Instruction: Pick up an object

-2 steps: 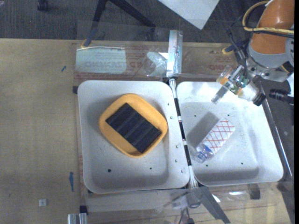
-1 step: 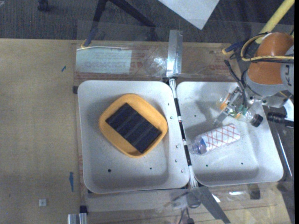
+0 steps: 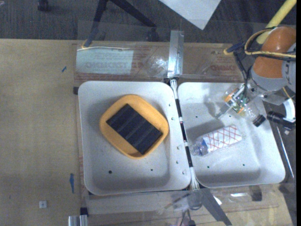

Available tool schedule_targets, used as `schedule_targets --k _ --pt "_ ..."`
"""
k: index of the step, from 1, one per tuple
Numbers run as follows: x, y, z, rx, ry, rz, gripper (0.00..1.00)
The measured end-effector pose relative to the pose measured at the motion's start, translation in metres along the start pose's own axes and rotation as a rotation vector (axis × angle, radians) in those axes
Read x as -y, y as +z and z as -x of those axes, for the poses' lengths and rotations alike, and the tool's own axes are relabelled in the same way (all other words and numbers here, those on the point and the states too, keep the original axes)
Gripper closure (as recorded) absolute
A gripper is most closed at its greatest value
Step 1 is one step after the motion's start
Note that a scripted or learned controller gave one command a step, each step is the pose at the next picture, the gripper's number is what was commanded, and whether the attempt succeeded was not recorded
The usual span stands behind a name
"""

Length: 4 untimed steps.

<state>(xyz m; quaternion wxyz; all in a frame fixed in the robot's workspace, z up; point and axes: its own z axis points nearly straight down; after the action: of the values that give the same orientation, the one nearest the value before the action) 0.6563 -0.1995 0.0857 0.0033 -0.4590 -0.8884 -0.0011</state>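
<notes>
A clear plastic bottle (image 3: pixel 220 139) with a red criss-cross label lies on its side in the right bin (image 3: pixel 263 166), cap toward the divider. A yellow-orange rounded pad with a black ribbed panel (image 3: pixel 134 125) rests in the middle of the left bin (image 3: pixel 94 95). My gripper (image 3: pixel 236 101) hangs over the upper right part of the right bin, up and to the right of the bottle and apart from it. Nothing is seen held in it. The grey arm with its orange band (image 3: pixel 275 44) comes in from the right edge.
A metal upright (image 3: pixel 176 55) stands behind the seam between the bins. Clear plastic sheeting (image 3: pixel 106 60) lies along the back of the bench. A black part of the arm's fittings (image 3: pixel 281 118) overhangs the right bin's right rim.
</notes>
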Motion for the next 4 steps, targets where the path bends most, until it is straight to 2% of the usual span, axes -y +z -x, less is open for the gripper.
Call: schedule_targets --k 1,2,3,4 --pt "-0.007 -0.035 0.006 0.008 -0.066 0.0 0.0" --pt "0.038 -0.031 -0.028 0.008 -0.337 0.001 0.0" --pt "0.029 -0.065 -0.041 0.012 -0.206 0.004 0.0" --pt "0.031 -0.002 -0.089 0.014 -0.297 0.004 0.0"
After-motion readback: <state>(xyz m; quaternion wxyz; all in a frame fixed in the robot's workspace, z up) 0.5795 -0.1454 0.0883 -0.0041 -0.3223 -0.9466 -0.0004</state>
